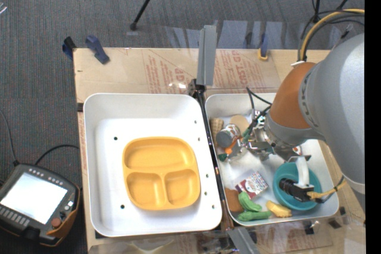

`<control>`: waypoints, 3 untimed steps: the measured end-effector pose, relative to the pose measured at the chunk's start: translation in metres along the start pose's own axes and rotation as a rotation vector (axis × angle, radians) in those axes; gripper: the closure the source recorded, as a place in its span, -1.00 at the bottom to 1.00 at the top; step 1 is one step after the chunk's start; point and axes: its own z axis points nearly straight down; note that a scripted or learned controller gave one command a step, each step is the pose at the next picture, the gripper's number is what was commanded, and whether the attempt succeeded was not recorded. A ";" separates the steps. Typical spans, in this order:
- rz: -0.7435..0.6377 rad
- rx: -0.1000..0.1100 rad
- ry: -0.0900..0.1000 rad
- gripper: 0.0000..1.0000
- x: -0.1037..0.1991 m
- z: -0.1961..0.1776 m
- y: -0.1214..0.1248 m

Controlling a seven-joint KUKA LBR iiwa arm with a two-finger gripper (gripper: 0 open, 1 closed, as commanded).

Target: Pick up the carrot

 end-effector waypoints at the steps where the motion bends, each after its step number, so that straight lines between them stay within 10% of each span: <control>1: 0.106 -0.001 0.000 -1.00 0.002 0.000 0.037; 2: 0.242 -0.001 0.000 -1.00 0.005 -0.001 0.066; 3: 0.230 0.006 -0.001 1.00 0.010 -0.009 0.065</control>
